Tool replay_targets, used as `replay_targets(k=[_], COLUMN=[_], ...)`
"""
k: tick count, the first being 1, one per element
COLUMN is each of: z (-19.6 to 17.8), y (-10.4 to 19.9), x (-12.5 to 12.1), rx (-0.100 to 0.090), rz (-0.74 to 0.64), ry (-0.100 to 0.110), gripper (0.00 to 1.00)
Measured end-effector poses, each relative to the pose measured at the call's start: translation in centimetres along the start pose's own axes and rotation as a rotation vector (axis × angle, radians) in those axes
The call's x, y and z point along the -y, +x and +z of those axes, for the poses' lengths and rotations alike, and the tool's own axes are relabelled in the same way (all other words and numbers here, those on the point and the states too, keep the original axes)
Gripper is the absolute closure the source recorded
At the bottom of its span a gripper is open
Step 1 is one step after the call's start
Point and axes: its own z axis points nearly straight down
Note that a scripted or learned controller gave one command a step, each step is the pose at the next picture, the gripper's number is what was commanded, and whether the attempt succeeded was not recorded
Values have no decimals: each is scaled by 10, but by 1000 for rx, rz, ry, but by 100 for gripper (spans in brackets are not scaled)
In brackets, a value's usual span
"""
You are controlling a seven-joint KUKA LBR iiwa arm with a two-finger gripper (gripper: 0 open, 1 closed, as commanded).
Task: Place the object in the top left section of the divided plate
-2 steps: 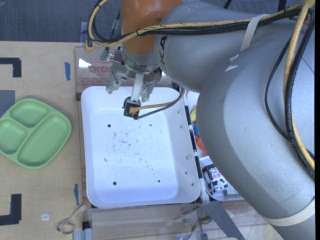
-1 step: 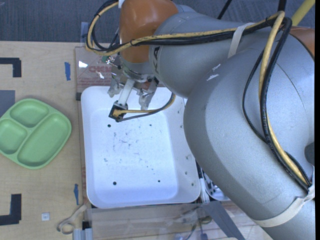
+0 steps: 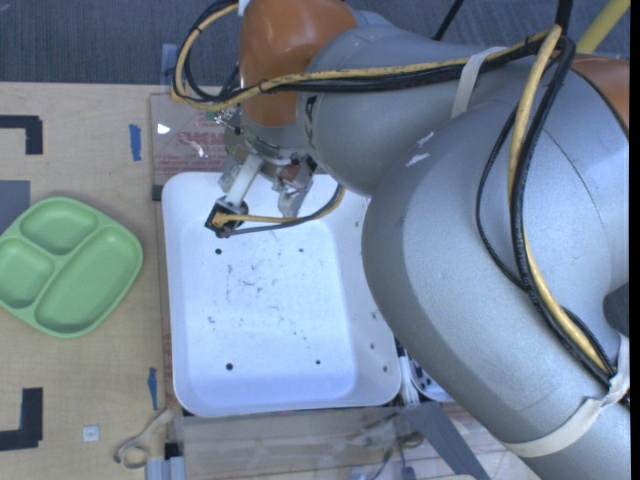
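At the bottom left of the frame a tan loop of cord (image 3: pixel 138 446) lies on the wooden bench (image 3: pixel 80 378), just beside the near left corner of the white bin (image 3: pixel 275 328). A black corner mark (image 3: pixel 28 418) is taped on the wood to its left, and a short strip of blue tape (image 3: pixel 152 388) sits at the bin's left edge. The bin takes the middle of the frame; its floor bears faint scuffs and a few small dark specks.

Left of the bin, well apart from it, the green divided plate (image 3: pixel 95 273) rests flat on the wood at the left middle of the frame. It has 3 sections: 2 small ones on its left and 1 long one on its right.

The grey arm (image 3: pixel 480 268) covers the right half of the frame and reaches to the upper middle. There the gripper (image 3: pixel 268 190) hangs over the bin's far edge, well apart from the plate. I cannot tell whether it is set wide or narrow, or whether it holds anything.

Above it is the orange band (image 3: pixel 290 38). A 2nd blue tape strip (image 3: pixel 135 140) and another black mark (image 3: pixel 28 133) lie at the upper left.
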Motion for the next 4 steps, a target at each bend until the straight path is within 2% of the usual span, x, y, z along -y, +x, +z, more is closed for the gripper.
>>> replay_targets(k=[1,2,3,4], z=[-21,-195,-108,-42], y=[1,1,1,0], x=[1,1,1,4], rx=[-1,0,2,2], rz=[-325,-213,84,-50], ry=[-3,-3,1,1], gripper=[0,0,0,0])
